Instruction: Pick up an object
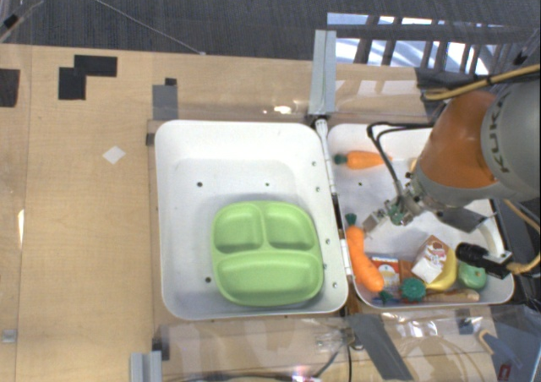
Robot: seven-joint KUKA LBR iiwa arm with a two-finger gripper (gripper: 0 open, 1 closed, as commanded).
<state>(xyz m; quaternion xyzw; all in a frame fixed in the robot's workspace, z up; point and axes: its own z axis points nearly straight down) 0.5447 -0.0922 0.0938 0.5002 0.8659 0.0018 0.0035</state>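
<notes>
Toy clutter (423, 275) fills the right bin's (397, 145) near end, a carrot (364, 259) at its left. Gripper (390, 214) hangs above bare floor just beyond; nothing held, finger state indeterminate. Approach stage: descent onto one item remains.

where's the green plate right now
The green plate lies in the left bin, toward its near right corner, close to the divider beside the right bin where the long carrot rests.
</notes>
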